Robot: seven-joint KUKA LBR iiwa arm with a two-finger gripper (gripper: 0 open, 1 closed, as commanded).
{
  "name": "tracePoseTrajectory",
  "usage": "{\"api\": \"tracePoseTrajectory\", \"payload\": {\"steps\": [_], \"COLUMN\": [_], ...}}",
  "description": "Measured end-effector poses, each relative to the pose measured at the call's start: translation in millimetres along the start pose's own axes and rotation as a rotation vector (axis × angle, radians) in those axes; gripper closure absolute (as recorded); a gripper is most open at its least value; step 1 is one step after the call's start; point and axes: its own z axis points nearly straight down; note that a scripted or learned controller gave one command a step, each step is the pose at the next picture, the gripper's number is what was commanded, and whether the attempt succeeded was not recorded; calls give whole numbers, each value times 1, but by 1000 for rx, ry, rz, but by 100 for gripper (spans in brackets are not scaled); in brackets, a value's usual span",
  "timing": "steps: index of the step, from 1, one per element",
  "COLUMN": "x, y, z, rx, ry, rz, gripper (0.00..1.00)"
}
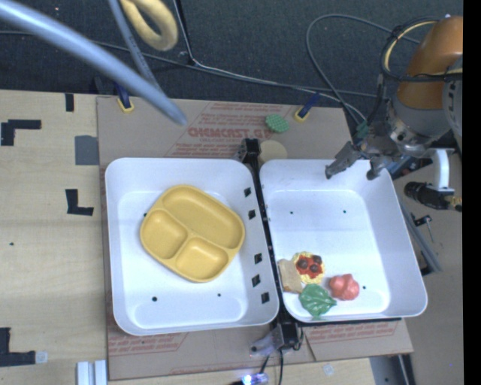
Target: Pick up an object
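The toys lie bunched at 6 o'clock in the right bin (pixel 376 225): pizza (pixel 308 265), red piece (pixel 344 286), green piece (pixel 316 301). The pincer (pixel 353 168) hangs at the bin's 12 o'clock rim, probably staging a descent; fingers spread wide, gripping nothing.

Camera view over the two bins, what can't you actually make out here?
- Tan item in the right bin: partly covered by the dark-spotted yellow and red piece; its identity is unclear.
- Green piece: too small to identify.
- Robot arm: cut off by the right edge.
- Yellow object at top: cut off by the top edge.
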Motion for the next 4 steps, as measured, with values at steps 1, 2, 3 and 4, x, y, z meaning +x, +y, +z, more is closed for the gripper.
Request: {"api": "tracePoseTrajectory", "payload": {"steps": [1,2,3,4], "x": [1,11,5,5], "y": [2,5,1,2], "z": [-9,47,108,155], "rx": [-13,-9,-9,-13], "ry": [-2,-2,-3,-4], "rz": [-3,-4,-3,-4], "gripper": [0,0,0,0]}}
